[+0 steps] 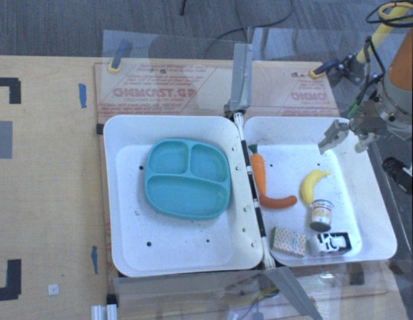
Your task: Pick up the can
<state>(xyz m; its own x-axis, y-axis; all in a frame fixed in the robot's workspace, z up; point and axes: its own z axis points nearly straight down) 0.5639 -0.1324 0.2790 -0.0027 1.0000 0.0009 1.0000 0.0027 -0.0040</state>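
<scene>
In the right bin (pixel 376 205), the can (pixel 320 215) lies below the open hand (pixel 348 139).

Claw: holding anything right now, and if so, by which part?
Nothing held. The claw is open above the right bin's far edge, with nothing between its fingers. The can stands in that bin, untouched.

my arm on cam | wrist (pixel 393 105) is grey metal, kinda chunky, sits just past the right bin's (pixel 376 179) far corner | orange band (pixel 403 65) above that | yellow and black cables (pixel 386 19) looping up top | gripper (pixel 347 137) has two pale grey fingers (pixel 333 137), boxy and plain
</scene>
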